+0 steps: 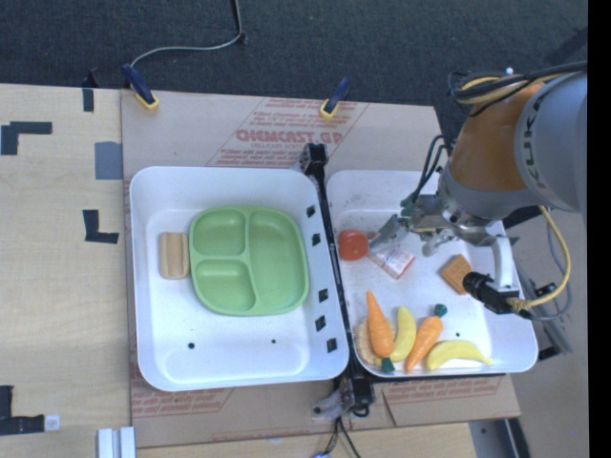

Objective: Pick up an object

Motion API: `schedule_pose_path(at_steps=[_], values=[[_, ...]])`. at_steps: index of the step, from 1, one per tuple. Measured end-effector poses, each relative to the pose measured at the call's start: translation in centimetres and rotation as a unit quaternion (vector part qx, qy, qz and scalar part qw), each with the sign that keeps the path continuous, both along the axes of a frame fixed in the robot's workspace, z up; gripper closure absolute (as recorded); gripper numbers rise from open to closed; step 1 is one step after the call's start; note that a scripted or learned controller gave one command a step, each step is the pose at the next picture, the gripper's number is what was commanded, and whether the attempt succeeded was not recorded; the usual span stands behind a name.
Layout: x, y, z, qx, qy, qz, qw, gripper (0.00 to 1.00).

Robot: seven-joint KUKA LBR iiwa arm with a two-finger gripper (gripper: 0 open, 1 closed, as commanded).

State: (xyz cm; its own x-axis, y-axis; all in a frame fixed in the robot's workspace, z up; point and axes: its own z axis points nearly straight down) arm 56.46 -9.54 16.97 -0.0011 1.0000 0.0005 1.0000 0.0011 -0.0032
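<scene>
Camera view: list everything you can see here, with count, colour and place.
Bins: two, white, side by side on the bench.
Tray: one, green, three compartments, left bin.
Block: one, tan, left bin, left of the tray.
Tomato: one, red, right bin, near the divider.
Packet: one, pale with red, right bin centre.
Cracker: one, orange-brown, right bin.
Carrots: two, orange, right bin front.
Banana: one, yellow, right bin front.
Clamps: two, blue and yellow, far cardboard edge.
Gripper: one, grey, above the packet.
</scene>
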Motion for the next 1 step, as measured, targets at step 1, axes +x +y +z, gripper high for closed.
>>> schedule_pose_path(at_steps=[1], values=[[-4.84,-0.65,-8.38,0.0004,-0.002,0.0,1.0,0.0]])
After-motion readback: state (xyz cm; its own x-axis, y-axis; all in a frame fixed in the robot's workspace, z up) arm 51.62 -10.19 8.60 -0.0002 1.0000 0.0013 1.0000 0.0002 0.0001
